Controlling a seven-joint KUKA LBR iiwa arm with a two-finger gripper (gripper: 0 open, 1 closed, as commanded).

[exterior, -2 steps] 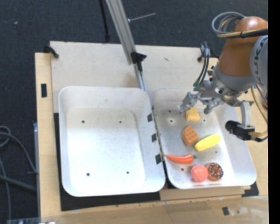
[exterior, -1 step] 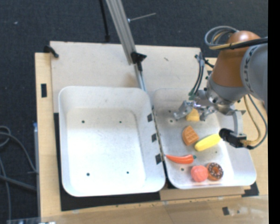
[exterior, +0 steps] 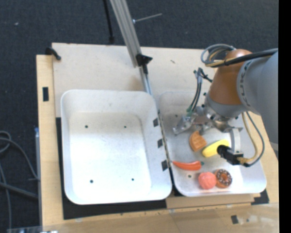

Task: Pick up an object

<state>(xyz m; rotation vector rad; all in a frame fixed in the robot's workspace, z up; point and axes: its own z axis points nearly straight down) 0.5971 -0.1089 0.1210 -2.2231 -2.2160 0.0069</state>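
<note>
Toys sit in the right bin, all near its front end. I can see an orange chunk, a yellow thing like a banana, a long red-orange pepper, a pink ball and a brown round thing like a donut. The ball and the donut touch each other. The left bin is the bigger one next to it. The grey arm with its orange band bends down over the right bin, and the gripper hangs low near the middle of that bin, just behind the orange chunk. Is it pinching or wide apart? I cannot tell from where I stand (it is small and blurry down there). Nothing looks caught in it yet. What could go wrong? The toys lie close, so the gripper might bump the chunk and push it into the banana. It might also come down on bare floor and grab only air. The round ball could roll away if it gets nudged.
</note>
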